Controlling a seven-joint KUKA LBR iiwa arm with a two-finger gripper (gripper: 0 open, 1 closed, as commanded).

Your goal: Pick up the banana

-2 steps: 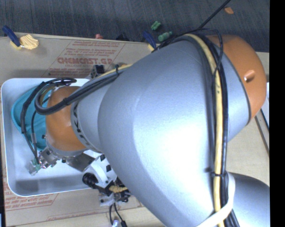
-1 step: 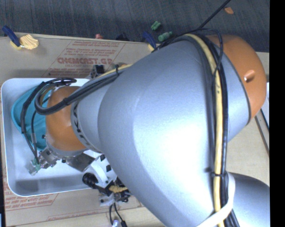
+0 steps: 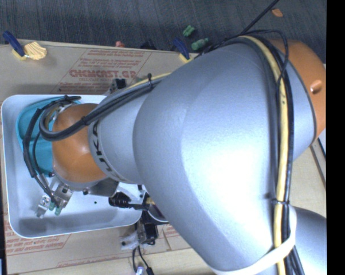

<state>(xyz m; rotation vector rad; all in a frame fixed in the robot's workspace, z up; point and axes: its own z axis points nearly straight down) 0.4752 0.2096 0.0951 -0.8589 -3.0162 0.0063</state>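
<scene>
My grey arm [image 3: 218, 153] reaches in from the right and covers most of the bench. Its orange band [image 3: 75, 148] hangs over the left white bin [image 3: 12, 171]. The gripper [image 3: 49, 204] sits low over the bin floor near the bin's front left corner, and nothing shows in it. A teal object [image 3: 32, 136] lies in the bin's left half, partly under the orange band and black cables. The arm hides the rest of the bin's contents.
The bin rests on a brown cardboard sheet [image 3: 104, 65]. Blue clamps [image 3: 13, 42] and a yellow piece [image 3: 35, 51] sit at its back left edge. Green bits [image 3: 194, 38] lie beyond the back edge. Black cables [image 3: 38, 153] loop beside the wrist.
</scene>
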